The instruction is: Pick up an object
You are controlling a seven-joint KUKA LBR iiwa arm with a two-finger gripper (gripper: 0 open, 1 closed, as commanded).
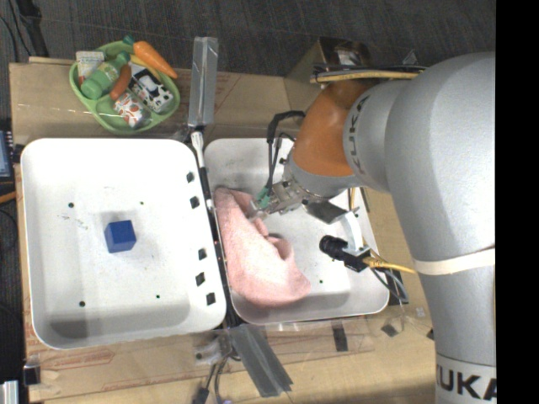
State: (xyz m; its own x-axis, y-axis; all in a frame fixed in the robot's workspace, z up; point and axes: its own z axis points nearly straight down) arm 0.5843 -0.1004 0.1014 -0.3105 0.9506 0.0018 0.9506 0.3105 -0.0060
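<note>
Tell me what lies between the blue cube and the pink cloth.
In the camera view, bare white bin floor, then the two bins' adjoining walls, separate the blue cube from the pink cloth.

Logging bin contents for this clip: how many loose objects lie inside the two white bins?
2: a blue cube in the left bin, a pink cloth in the right bin. The arm may hide more.

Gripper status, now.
Gripper: low in the right bin, at the pink cloth's upper edge; whether it grips cannot be told.
</note>
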